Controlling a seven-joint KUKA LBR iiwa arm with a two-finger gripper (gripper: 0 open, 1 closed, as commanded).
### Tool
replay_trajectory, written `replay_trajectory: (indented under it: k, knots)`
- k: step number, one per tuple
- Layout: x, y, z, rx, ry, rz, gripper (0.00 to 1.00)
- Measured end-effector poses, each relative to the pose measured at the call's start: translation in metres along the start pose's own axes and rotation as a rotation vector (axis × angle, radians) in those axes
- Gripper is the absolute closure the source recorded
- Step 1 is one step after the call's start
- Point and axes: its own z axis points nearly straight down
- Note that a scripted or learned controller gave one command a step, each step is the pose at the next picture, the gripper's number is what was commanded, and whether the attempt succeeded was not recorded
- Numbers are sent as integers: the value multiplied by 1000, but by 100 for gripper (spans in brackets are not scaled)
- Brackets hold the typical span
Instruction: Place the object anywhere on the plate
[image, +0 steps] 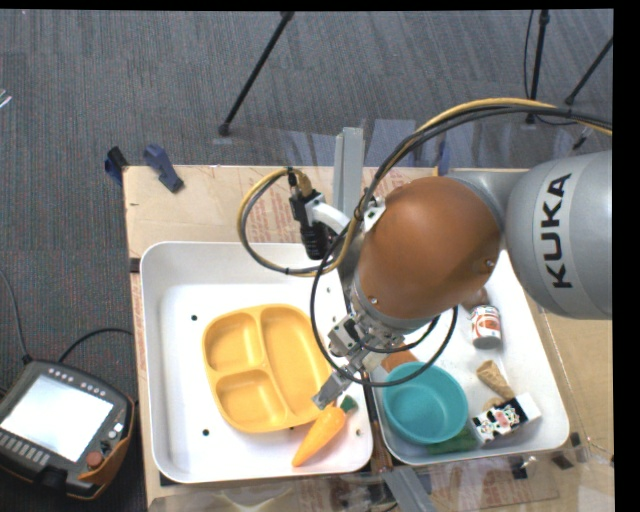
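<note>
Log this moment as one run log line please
gripper over plate's right edge | toy carrot beside yellow plate, not on it | placement pending

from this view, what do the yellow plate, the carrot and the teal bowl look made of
Plate: likely moulded plastic, smooth with a satin sheen, uniform yellow, rounded dividers between three compartments.
Carrot: probably plastic or rubber toy, matte orange and even in colour, with a green top.
Bowl: looks like plastic, smooth, solid teal, soft highlights on its rim.
</note>
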Motion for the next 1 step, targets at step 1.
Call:
replay_trajectory:
  k: [1]
  knots:
    - [-80, -12, 92, -9, -6, -412, 0]
